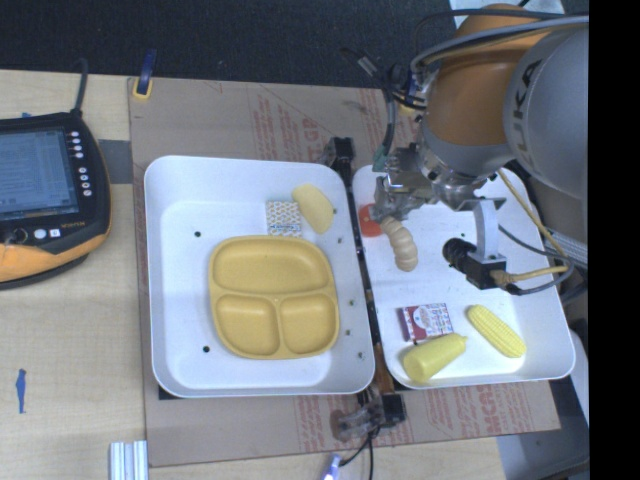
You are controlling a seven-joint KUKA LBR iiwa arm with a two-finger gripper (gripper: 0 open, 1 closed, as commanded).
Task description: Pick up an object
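camera view: arm [500, 78] reaches in from right over the right bin [545, 363]. gripper [398, 200] sits low at that bin's upper left, above a tan ridged piece [403, 245] with something red [371, 224] beside it; cannot tell grip state. right bin also has two corn cobs [497, 330] [433, 356] and a small red packet [425, 321]. left bin [175, 268]: yellow divided tray [272, 295], pale yellow piece [313, 207], patterned square [284, 218]. handheld pendant [45, 193] at far left on bench.

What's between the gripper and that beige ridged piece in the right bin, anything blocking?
Nothing visible. The gripper sits directly over the upper end of the beige ridged piece, near the right bin's left wall. The red item lies just beside it, to the left, not between.
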